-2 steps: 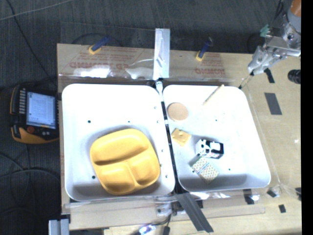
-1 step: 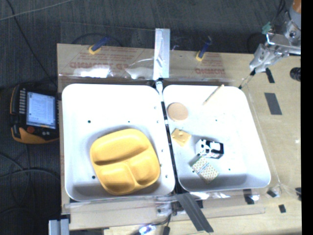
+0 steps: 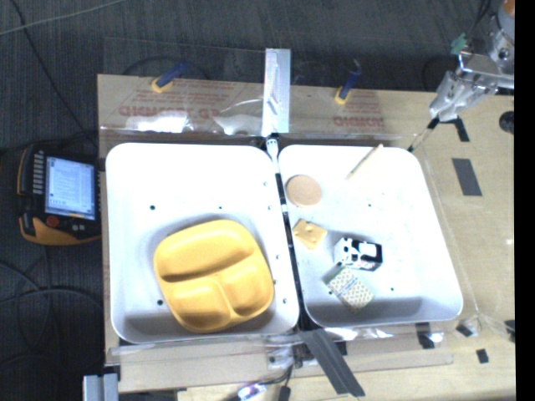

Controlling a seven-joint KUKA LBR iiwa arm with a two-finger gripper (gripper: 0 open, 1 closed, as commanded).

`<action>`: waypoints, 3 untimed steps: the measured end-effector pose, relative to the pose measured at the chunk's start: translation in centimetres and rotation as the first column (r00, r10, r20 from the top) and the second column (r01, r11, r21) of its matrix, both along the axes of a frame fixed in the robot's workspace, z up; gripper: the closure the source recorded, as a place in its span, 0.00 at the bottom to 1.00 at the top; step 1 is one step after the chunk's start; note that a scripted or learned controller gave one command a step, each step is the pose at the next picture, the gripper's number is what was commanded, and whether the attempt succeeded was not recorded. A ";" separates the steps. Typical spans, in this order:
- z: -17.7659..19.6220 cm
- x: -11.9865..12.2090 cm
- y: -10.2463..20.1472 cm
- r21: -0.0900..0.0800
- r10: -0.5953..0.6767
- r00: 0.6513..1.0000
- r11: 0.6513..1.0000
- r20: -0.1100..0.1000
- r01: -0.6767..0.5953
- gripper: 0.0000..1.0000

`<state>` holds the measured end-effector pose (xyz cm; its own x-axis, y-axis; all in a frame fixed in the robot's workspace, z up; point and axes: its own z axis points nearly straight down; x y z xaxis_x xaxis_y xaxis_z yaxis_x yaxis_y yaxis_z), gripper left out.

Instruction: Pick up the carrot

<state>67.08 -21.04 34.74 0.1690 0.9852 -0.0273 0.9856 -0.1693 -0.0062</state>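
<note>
- The pincer (image 3: 443,107) hangs at the far right corner of the table (image 3: 481,232), outside the right bin (image 3: 430,224) and just past its back corner. It's small and at a slant, so I honestly can't tell if it's spread or pressed together. Nothing visible in it.
- So task-wise: nothing done yet as far as I can judge. The reach, the descent, the grab and the lift are all left.
- The carrot (image 3: 303,190) (my best guess, it's an orange-tan round disc, maybe a slice) lies in the right bin near the back, close to the divider with the left bin (image 3: 134,224), well apart from the pincer.
- A thin pale stick (image 3: 364,161) lies between the two, nearer the back wall.
- Hard to make out: a tan chunk (image 3: 308,235), a black-and-white thing (image 3: 360,253) and a patterned packet (image 3: 352,289) further forward; can't identify any for sure.
- The arm itself is mostly cut off at the frame edge.
</note>
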 end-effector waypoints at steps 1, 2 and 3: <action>-3.2 -0.2 -0.8 0.024 0.318 0.948 0.948 0.009 -0.319 1.00; -2.3 -0.1 -0.7 0.023 0.320 0.947 0.947 0.010 -0.320 1.00; -1.4 0.0 -0.6 0.024 0.321 0.947 0.947 0.011 -0.321 1.00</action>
<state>67.04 -21.67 33.37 -0.1561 0.9877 -0.0023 0.9877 0.1561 0.0009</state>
